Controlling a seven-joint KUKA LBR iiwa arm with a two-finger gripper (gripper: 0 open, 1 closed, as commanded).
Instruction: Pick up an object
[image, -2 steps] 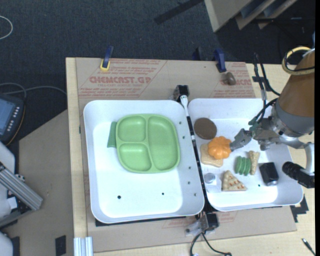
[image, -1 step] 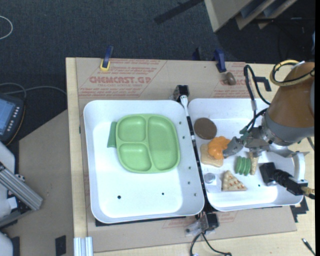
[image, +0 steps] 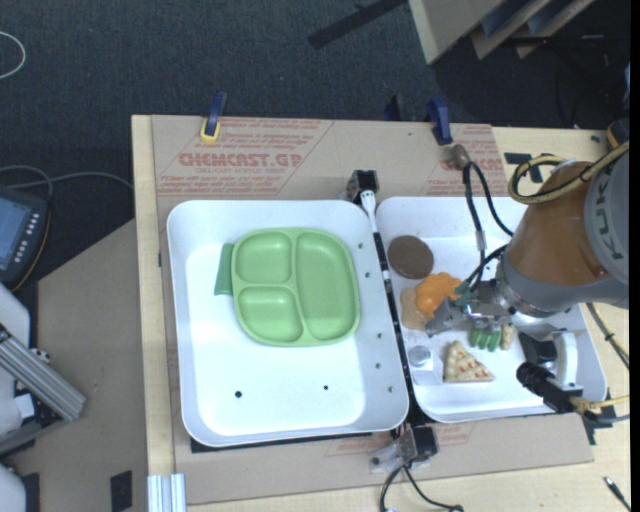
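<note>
Toy food lies scattered in the right bin (image: 590, 372), at the centre right of the frame, and any piece of it could serve as the object to pick up. Nearest the gripper (image: 462, 312) is an orange fruit-like piece (image: 436, 293), rounded and probably smooth plastic, light but apt to roll or squirt out of a pinch unless taken squarely across its widest part. Just above it sits a brown disc (image: 409, 256), flat and low, which would likely be hard to get fingers under; its edges look like the only purchase. Below the gripper, toward the bottom of the bin, a pizza-slice wedge (image: 466, 364) lies flat, seemingly stiff and light, best gripped across its narrow width. A small green ribbed piece (image: 486, 339) rests just beside the wedge, partly tucked under the arm (image: 560, 250), so its shape is hard to judge. None of these looks fragile or heavy. The gripper hangs low over the bin between the orange piece and the wedge, and whether it is spread or closed cannot be told; nothing is visibly caught in it. The left bin (image: 190, 300) holds a green divided plate (image: 296, 286), wide, shallow and awkward to pinch.
</note>
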